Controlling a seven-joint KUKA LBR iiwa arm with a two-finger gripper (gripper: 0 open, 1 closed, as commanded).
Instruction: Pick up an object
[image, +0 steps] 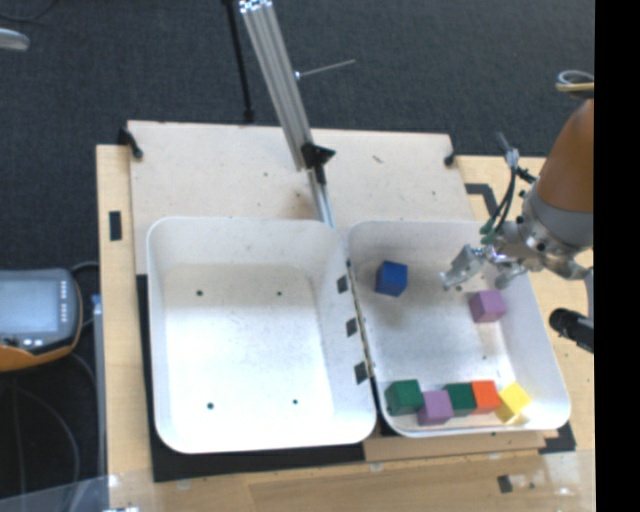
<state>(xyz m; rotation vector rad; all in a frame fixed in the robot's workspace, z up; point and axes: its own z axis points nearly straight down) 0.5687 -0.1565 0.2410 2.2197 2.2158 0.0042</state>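
Fingers: whether the gripper (462, 272) is spread or closed cannot be told from the camera view; the metal tip is small and blurred, and no block is seen between its parts.
Gripper position: it hangs over the right bin (548, 352), between the blue block (391, 278) and the lone purple block (487, 305), close to the purple one and up-left of it.
Arm: the grey arm with its orange band (570, 165) leans in from the right edge, cables trailing above the wrist.
Nearest candidate: the lone purple block sits by itself on open floor, likely the easiest pick, with room on every side.
Second candidate: the blue block stands alone near the bin's left wall, apart from everything else.
Front row: a green block (403, 396), another purple block (436, 406), a second green block (461, 397), an orange block (485, 395) and a yellow block (513, 400) are packed side by side against the bin's near wall, probably slid there; little space is left for a descent between them.
Open room: the middle of the right bin is bare white floor, giving the tool a free path.
Left bin: the left bin (165, 330) lies beside it, the two rims meeting at the centre.
Obstacle: an aluminium post (285, 90) slants over the back of the bench, well apart from the gripper.
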